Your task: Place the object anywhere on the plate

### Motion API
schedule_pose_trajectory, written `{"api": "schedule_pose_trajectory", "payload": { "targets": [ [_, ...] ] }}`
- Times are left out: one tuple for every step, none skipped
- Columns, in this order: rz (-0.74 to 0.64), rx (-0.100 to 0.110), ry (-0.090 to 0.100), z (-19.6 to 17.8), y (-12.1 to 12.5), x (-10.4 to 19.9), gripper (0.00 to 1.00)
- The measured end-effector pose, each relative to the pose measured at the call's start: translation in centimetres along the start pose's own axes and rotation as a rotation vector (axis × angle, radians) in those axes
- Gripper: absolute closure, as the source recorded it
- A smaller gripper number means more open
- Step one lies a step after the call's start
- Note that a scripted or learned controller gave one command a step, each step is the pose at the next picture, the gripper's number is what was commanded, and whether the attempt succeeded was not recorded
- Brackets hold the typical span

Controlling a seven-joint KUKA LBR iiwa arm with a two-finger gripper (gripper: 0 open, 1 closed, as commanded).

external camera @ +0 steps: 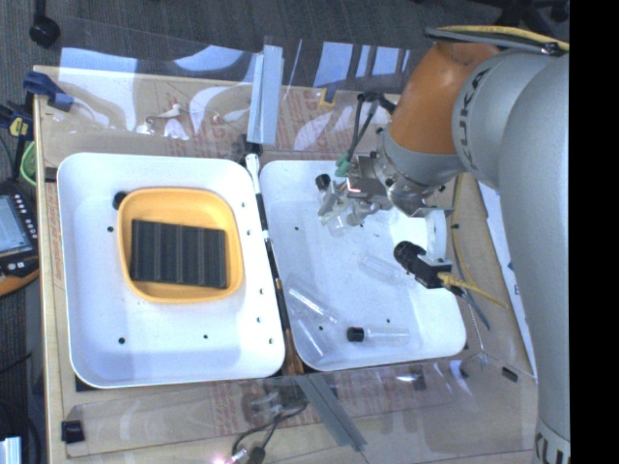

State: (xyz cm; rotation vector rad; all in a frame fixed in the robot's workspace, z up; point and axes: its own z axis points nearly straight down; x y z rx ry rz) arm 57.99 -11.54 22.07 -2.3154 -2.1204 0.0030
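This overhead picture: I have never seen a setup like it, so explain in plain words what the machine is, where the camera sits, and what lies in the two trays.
The camera is fixed above a bench and looks down at a slant. The big grey and orange shape on the right is a robot arm. Its gripper, a two-finger claw, hangs over the right bin. I cannot make out whether it holds anything. In that bin lie clear plastic tubes, one with a black cap, hard to see against the white. The left bin holds a yellow plate with a dark ribbed block on it. The job is to put an object on that plate.
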Motion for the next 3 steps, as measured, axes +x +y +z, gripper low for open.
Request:
{"api": "schedule_pose_trajectory", "payload": {
  "targets": [
    [-0.164, -0.001, -0.001, -1.6, 0.0, 6.0, 1.00],
    [-0.308, 0.004, 0.000, 3.1, 1.0, 13.5, 1.00],
    [-0.308, 0.004, 0.000, 3.0, 1.0, 13.5, 0.00]
  ]
}}
